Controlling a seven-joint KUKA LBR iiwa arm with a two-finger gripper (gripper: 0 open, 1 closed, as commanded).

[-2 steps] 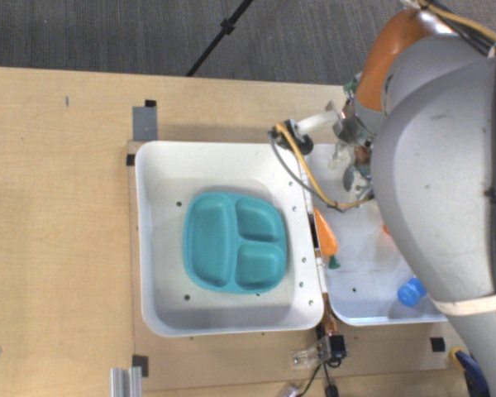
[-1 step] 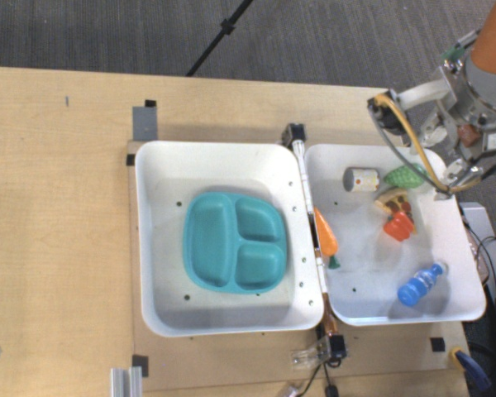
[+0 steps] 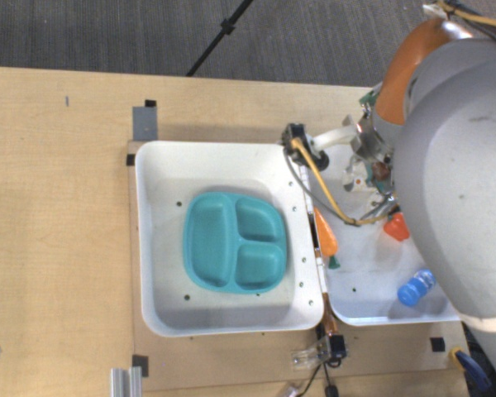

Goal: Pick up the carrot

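- No words to read on anything.
- The carrot [image 3: 325, 240] lies in the right bin [image 3: 360, 304].
- The tool [image 3: 372, 176] hangs above; its state is unclear.

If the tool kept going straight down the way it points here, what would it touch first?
Probably the bare floor of the right bin. The tool hangs over the bin's upper part, with the carrot lower left by the dividing wall and an orange object to the lower right. Depth is unclear from this slanted view.
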